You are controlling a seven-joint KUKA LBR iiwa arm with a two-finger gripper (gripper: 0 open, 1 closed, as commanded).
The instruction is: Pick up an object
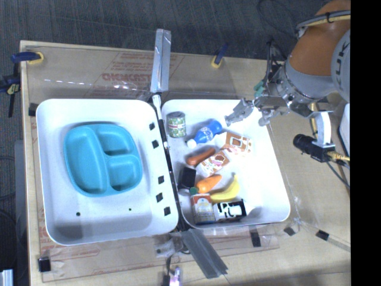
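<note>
Yellow banana (226,190), blue bottle (208,131), gripper (250,115) open above

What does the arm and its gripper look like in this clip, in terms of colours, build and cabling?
The arm is a rounded grey body with a broad orange band above the wrist. Below it sits a cluttered metal wrist section with small teal parts and thin dark cables. The gripper has two slim grey metallic fingers. A black cylindrical attachment sticks out at the side.

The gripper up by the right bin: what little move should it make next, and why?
Probably ease down and left toward the blue bottle. The gripper hangs open over the right bin's far edge with nothing between its fingers, and the bottle lies nearest.
</note>
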